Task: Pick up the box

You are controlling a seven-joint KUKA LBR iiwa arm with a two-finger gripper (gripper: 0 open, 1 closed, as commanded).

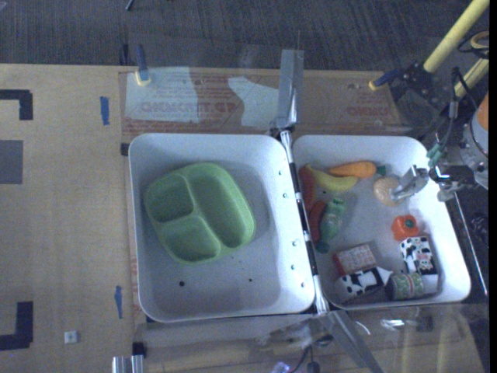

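A small reddish-brown box [356, 256] lies flat near the front of the right bin [458, 274]. My gripper [408, 184] hangs over the upper right part of that bin, next to a pale round item [384, 189]. It is well behind and to the right of the box, apart from it. The arm comes in from the right edge.
Around the box lie a banana [335, 181], a carrot [354, 169], a red pepper [309, 186], a green bottle [331, 220], an orange round toy [404, 226] and two cow-patterned items [419, 254] [363, 283]. The left bin [155, 294] holds a green divided plate [199, 212].
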